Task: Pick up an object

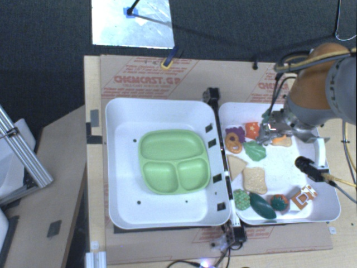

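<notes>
Your grey arm reaches in from the right, its gripper (pixel 269 128) low over the right white bin (pixel 329 202), just beside a red toy piece (pixel 252 129) and above a green leaf-shaped toy (pixel 255 151); you cannot tell its grip. A slice of toy bread (pixel 255 179) lies nearby. The left white bin (pixel 120 149) holds a pale green divided plate (pixel 173 161).

Under me: a glossy, smooth pale-green plastic divided tray (pixel 170 161) in a matt white plastic bin (pixel 120 121); crinkled shiny foil sheet (pixel 114 15) beyond.
</notes>
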Controlling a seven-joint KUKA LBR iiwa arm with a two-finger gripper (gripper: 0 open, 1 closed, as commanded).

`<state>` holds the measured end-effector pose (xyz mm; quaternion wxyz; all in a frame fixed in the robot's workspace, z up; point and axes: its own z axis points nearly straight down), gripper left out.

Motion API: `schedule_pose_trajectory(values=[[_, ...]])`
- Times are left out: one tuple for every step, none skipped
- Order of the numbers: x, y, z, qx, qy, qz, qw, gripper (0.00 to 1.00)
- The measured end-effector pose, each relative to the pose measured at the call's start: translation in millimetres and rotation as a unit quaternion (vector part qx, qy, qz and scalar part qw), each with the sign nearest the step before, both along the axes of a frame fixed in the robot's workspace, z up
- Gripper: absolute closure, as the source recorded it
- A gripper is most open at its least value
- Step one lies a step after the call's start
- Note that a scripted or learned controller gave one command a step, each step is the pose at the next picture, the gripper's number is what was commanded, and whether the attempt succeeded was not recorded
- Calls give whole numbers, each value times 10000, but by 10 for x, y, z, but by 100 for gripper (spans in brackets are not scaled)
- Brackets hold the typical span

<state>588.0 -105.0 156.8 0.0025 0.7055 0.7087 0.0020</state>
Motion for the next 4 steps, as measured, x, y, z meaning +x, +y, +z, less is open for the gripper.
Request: schedule_pose_trajectory(values=[[7, -23, 645, -3, -7, 0, 10000, 100], [14, -22, 677, 4, 24, 3, 10000, 100], [45, 432, 727, 8, 21, 21, 10000, 100], [198, 883, 756, 9, 14, 25, 10000, 100]])
